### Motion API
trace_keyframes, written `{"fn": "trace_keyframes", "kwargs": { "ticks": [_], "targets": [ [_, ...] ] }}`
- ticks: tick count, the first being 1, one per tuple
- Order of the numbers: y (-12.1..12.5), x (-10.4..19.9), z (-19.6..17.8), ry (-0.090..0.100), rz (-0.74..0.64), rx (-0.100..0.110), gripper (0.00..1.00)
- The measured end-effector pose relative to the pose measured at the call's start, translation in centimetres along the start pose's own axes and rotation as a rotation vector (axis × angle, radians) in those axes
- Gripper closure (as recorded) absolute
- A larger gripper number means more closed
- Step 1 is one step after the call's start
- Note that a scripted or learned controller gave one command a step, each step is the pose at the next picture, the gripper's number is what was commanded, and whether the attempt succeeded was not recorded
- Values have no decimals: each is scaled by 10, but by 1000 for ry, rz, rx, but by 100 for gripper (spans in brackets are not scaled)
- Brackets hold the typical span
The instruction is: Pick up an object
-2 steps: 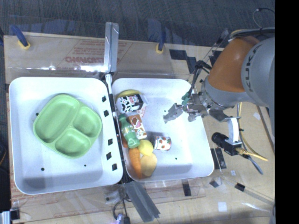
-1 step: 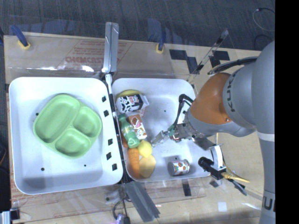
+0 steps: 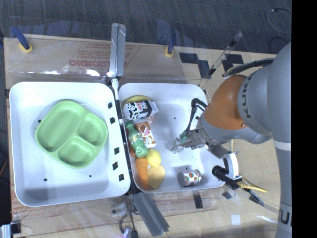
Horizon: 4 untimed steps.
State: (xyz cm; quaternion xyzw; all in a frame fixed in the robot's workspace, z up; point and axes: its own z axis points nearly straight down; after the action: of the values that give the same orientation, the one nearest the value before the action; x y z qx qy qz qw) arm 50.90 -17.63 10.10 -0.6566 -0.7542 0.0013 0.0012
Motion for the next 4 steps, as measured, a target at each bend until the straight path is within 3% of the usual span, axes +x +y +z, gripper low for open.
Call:
{"fn": "trace_keyframes", "kwargs": {
  "ticks": [1,2,3,4],
  "targets": [
    [0,0,0,0,0,0,0],
    [19,51,10,2,191,1,0],
    [19,51,0,3,189,2,100],
    [19,51,0,2,188,2,0]
  ]
}}
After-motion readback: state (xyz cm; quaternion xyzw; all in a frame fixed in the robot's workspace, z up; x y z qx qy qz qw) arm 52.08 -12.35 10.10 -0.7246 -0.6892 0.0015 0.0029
